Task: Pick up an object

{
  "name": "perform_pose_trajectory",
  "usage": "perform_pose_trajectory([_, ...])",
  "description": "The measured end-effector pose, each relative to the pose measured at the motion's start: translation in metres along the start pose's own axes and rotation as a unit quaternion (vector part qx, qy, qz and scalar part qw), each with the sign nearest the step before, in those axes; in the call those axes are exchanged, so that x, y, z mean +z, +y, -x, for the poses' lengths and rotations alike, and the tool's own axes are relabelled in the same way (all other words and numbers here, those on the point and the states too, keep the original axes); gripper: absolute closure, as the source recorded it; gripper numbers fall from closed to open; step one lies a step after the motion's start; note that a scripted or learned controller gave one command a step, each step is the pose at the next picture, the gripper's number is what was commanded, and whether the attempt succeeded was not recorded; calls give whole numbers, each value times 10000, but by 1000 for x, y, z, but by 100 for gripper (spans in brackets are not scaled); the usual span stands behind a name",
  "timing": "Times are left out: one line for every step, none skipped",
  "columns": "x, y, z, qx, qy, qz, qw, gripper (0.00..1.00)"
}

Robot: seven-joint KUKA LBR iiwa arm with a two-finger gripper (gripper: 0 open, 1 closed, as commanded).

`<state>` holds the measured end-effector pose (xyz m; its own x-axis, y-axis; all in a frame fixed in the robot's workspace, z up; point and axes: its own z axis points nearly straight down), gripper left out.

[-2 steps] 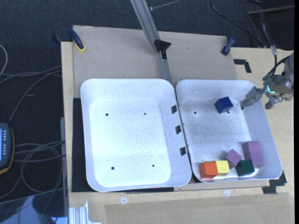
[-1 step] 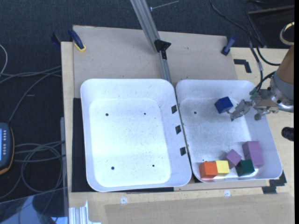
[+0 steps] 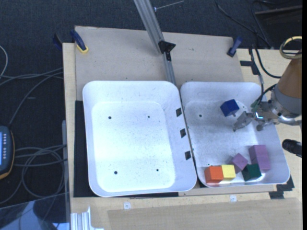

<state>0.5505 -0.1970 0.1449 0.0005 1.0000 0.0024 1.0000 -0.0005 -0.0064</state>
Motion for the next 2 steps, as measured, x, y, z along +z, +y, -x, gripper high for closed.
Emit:
perform_pose_trajectory([49, -1, -1, -4, 2, -1, 10000, 0])
perform_pose_trajectory([34, 2, 0, -8, -8, 44, 10000, 100])
